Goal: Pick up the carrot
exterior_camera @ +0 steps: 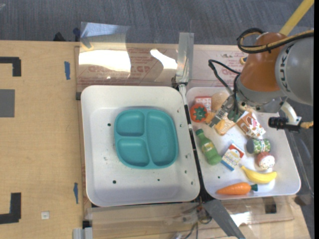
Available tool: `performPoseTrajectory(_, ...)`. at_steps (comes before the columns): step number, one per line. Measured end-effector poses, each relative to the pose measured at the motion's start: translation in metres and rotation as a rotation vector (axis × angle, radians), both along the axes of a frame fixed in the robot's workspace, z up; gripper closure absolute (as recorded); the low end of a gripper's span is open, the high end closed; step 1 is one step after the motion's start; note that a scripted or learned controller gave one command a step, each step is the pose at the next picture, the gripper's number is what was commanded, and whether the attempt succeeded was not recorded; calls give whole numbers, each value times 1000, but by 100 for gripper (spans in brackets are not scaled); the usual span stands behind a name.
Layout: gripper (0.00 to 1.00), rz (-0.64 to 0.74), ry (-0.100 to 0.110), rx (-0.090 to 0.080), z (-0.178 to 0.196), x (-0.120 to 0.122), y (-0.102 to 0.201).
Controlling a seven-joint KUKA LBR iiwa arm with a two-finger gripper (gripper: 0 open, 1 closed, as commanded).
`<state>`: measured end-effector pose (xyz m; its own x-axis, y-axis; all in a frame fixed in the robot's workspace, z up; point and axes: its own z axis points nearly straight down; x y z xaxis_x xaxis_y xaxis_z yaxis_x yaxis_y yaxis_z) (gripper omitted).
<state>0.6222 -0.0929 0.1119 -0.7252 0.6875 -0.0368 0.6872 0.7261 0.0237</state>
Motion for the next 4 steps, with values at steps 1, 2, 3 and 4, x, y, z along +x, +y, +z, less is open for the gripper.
performPoseTrajectory(1,100,-7,27,10,152,-5,72)
performPoseTrajectory(2,100,-182,45,13,101,-64,124)
performPoseTrajectory(3,100,-256,44,14,71,-144,182)
performPoseTrajectory(4,100,-87,33,12,148,-135,155)
